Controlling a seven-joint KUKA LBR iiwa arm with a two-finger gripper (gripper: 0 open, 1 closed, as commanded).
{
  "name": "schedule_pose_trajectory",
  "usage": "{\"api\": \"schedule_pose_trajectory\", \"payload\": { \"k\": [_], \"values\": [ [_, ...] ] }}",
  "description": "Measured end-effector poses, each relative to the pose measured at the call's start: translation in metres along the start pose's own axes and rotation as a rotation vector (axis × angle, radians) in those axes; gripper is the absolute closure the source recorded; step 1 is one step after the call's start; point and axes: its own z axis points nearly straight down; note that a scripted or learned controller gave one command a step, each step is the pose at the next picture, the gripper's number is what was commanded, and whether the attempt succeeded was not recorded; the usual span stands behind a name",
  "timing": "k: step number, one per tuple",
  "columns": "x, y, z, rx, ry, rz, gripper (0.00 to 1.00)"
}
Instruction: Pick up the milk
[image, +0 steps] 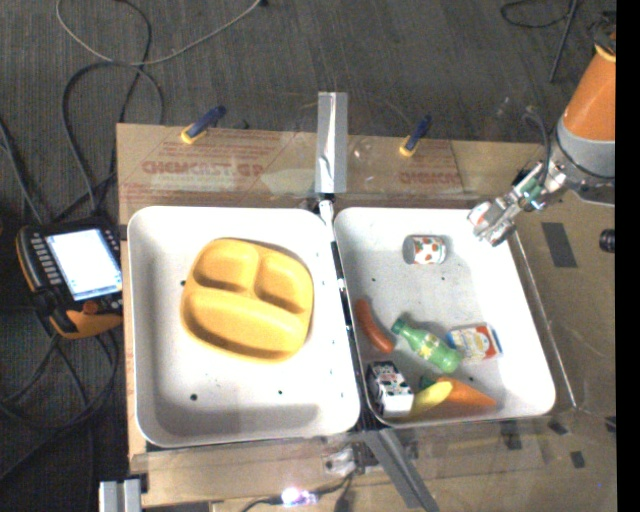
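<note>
The milk (477, 342) is a small white and orange carton lying on its side in the lower right of the right bin (520, 290), just right of a green bottle (424, 343). My gripper (491, 222) hangs over the bin's upper right corner, well above and apart from the carton. I see nothing in it.
The right bin also holds a small white can with red marks (425, 249), a red sausage (375, 326), a black and white box (388, 386), and a banana with a carrot (455, 397). A yellow divided tray (248, 297) lies upside down in the left bin (150, 330).
</note>
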Motion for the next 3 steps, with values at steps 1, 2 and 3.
{"api": "schedule_pose_trajectory", "payload": {
  "k": [1, 2, 3],
  "values": [
    [0.041, -0.101, 0.071, -0.001, 0.003, -0.09, 1.0],
    [0.038, -0.07, 0.049, -0.003, 0.003, 0.099, 1.0],
    [0.008, -0.011, 0.067, -0.001, 0.001, 0.299, 1.0]
  ]
}}
